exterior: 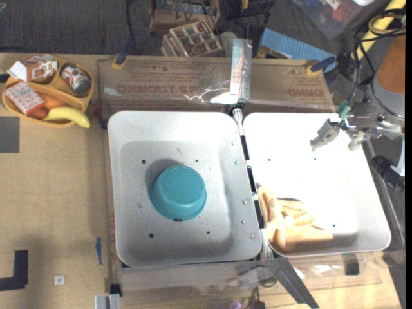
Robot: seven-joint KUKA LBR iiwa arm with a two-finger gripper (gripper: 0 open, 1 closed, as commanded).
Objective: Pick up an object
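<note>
Bench: wooden top carrying two shallow white bins side by side, with cardboard boxes and cabling behind them and a yellow tray of toy food (a banana among it) off at the far left, well apart from the work.
Left bin: holds one teal bowl, upside down near the middle of the floor, so it offers a smooth dome and no exposed rim to pinch.
Right bin: holds a pale tan, lumpy object (it looks like a soft toy or a bread-like piece; I cannot tell which) pressed into the near-left corner, touching the wall by the divider.
Arm: enters from the right, its grey wrist over the far-right edge of the right bin.
Gripper: hangs above the far-right part of the right bin, well apart from both objects; its two fingers look spread, with nothing between them.
Task state: no object is grasped yet, in my judgement; the reach is at an early stage.
Next move, as a judgement: the tan object is the nearer candidate, but its corner position leaves little room for a finger on the wall side, so a grasp there could slip or strike the bin.
</note>
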